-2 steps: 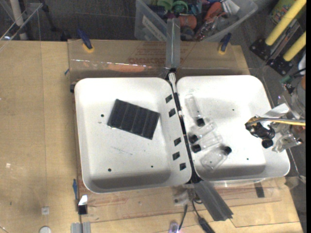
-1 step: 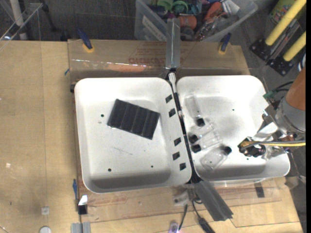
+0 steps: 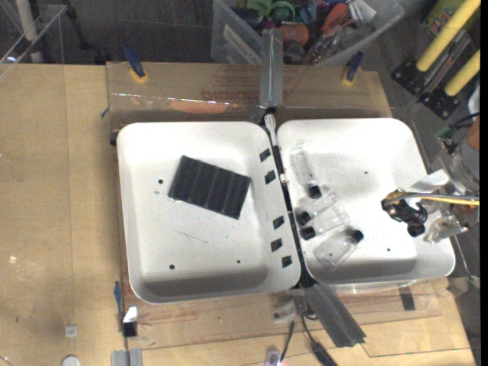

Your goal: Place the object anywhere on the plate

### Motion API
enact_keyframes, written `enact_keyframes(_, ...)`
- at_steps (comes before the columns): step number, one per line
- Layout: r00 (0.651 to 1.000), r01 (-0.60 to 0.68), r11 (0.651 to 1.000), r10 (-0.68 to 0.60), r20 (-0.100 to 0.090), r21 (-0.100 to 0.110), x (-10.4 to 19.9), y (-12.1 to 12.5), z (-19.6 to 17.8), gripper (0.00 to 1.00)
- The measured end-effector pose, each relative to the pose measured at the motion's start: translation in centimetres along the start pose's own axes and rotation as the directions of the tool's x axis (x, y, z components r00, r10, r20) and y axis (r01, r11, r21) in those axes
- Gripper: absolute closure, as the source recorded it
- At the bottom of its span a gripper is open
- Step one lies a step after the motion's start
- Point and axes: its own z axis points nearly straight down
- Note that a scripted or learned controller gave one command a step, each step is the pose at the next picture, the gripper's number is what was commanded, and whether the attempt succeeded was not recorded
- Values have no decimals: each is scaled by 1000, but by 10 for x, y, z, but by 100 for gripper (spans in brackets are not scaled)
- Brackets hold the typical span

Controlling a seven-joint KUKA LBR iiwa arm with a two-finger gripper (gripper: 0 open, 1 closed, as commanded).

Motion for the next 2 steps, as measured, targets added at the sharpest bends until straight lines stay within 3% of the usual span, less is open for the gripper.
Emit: enact_keyframes(2, 1000, -7, 1000, 7, 2, 2, 2, -12, -11, 100)
